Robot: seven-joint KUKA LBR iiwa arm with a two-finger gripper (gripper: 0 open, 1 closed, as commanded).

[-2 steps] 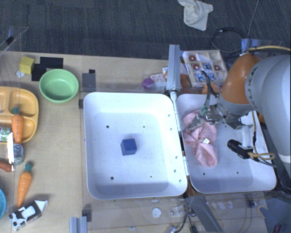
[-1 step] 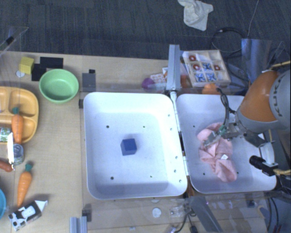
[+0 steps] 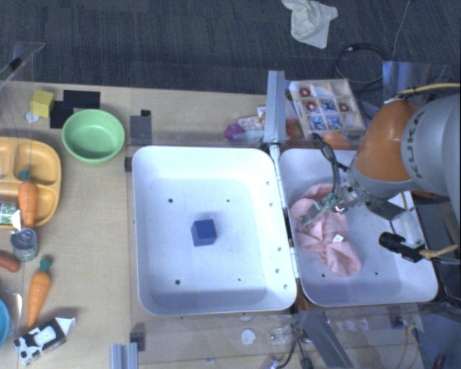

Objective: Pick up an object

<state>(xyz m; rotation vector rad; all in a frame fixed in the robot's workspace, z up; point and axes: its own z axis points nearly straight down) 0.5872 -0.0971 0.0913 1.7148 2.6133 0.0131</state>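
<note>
A small blue cube (image 3: 204,231) lies near the middle of the left white bin (image 3: 155,288). A crumpled pink cloth (image 3: 333,238) lies in the right white bin (image 3: 403,285), spread from its left wall toward the centre. My gripper (image 3: 330,203) hangs from the grey and orange arm (image 3: 392,148) and is down at the upper edge of the pink cloth, touching or just above it. The arm's wrist hides the bin's back right part.
Left of the bins stand a green bowl (image 3: 93,135), a yellow tray (image 3: 36,176) with toy food, carrots (image 3: 37,288) and a can (image 3: 24,243). Behind the bins lie a box of cards (image 3: 324,106) and a white rag (image 3: 311,20).
</note>
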